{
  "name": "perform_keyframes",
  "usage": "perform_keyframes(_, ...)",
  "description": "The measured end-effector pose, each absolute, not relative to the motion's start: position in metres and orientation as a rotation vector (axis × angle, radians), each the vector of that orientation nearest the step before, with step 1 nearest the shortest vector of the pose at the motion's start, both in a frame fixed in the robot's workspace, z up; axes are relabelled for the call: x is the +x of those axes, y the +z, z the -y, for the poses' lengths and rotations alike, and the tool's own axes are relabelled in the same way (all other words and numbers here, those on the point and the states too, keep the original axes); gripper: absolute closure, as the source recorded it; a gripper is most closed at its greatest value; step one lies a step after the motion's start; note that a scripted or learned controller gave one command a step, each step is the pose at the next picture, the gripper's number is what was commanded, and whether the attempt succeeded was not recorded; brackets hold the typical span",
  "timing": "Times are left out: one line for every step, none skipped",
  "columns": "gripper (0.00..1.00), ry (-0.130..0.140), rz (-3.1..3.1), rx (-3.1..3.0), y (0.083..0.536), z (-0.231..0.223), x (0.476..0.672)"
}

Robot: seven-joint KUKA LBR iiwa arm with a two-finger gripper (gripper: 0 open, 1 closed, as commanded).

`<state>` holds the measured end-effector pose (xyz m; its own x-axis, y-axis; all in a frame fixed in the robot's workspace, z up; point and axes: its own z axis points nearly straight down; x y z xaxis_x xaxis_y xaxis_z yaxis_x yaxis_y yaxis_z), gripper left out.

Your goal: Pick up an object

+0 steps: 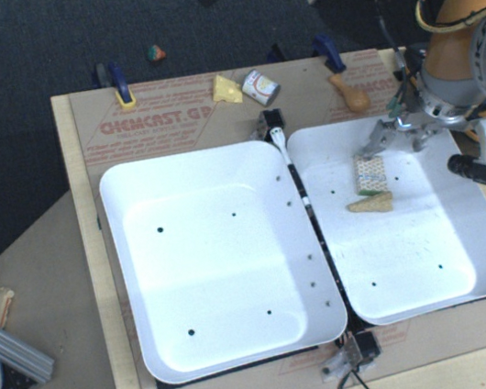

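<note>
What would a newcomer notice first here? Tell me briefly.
The grey and orange arm leaning in over the right bin's far corner. Below its gripper, a small patterned packet and a tan wedge lie close together in that bin. Small odds and ends sit on the board behind the bins.

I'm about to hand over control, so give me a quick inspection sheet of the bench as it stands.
Surface: cardboard-covered bench bearing the left bin and the right bin side by side.
Job's things: in the right bin's upper half, a patterned box and a tan wedge just below it.
Clutter: behind the bins, a yellow piece, a small carton, a wooden-handled tool, blue clamps.
Grippers: gripper over the right bin's upper edge, right of the box; grasp cannot be judged.
Cables: wires at the front edge.
Surroundings: dark carpet.
</note>
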<state>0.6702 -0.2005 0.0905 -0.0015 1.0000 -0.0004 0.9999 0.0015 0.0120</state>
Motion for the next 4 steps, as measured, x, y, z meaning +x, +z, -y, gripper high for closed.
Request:
perform_keyframes(0.0,0.012,-2.213,2.214,0.092,0.198,0.66)
perform_keyframes(0.0,0.009,-2.219,2.213,0.09,0.203,0.67)
perform_keyframes(0.0,0.012,-2.212,2.214,0.092,0.2,0.65)
perform_keyframes(0.0,0.014,-2.208,2.204,0.311,0.224,0.669)
